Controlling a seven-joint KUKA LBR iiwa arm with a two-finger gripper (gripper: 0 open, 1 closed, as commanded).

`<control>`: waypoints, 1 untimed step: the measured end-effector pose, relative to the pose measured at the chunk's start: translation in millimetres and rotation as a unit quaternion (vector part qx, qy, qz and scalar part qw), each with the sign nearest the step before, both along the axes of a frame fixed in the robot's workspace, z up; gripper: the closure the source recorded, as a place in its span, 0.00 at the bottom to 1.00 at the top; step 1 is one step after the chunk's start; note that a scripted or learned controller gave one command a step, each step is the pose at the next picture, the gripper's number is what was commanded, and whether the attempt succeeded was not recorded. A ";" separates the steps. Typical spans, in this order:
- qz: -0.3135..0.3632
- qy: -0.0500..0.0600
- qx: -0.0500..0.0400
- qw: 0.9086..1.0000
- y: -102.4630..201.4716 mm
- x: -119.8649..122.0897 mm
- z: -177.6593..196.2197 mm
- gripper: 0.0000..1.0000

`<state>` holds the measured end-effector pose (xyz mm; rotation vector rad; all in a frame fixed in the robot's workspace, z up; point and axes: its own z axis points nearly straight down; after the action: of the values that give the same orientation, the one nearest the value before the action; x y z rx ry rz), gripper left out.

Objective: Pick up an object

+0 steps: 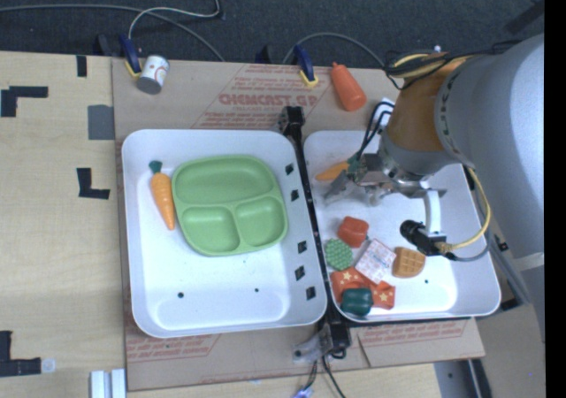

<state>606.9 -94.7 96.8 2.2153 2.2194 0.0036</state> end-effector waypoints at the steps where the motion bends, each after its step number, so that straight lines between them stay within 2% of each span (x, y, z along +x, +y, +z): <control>1: 0.000 0.002 0.001 1.000 0.7 50.8 -11.3 0.00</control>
<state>657.7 -94.0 85.5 2.2182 2.2218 0.0023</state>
